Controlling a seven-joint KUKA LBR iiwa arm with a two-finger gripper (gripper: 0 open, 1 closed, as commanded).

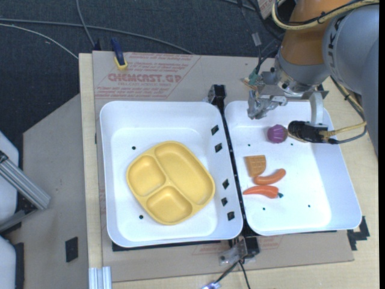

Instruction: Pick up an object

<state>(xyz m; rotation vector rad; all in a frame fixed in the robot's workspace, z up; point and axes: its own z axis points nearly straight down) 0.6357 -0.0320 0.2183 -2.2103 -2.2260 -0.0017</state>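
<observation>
Pincer (260, 111) sits low over the far-left corner of the right bin (325, 209), nothing visibly held. Can't tell whether it stands wide or narrow; its tip is small and dark against the wrist hardware.

Likeliest target, by my read, is the purple round toy (277, 133), just right of and nearer than the pincer, lying loose on the bin floor near the far wall. It looks like hollow plastic play food, possibly a plum or onion: light, stiff, smooth, not fragile. A round, slick body will roll or squirt out if pinched off-centre, so close across its widest middle, straight down.

Other candidates sit nearer, in the bin's left half:
- orange flat slab (255, 162) – thin and low, so hard to get under; take it by its edges.
- orange sausage (270, 176) – touching or just beside the slab's near edge; grip across the short axis at mid-length.
- red-orange carrot (262, 191) with a green tip – just beside the sausage; grip the thicker part.

The left bin (114, 161) holds a yellow divided plate (170, 181) – wide, with only the rim to pinch.

Hard to make out: the toy's far side and its underside, and whether sausage and slab actually touch. The arm is cut off at the right edge of the frame.
</observation>
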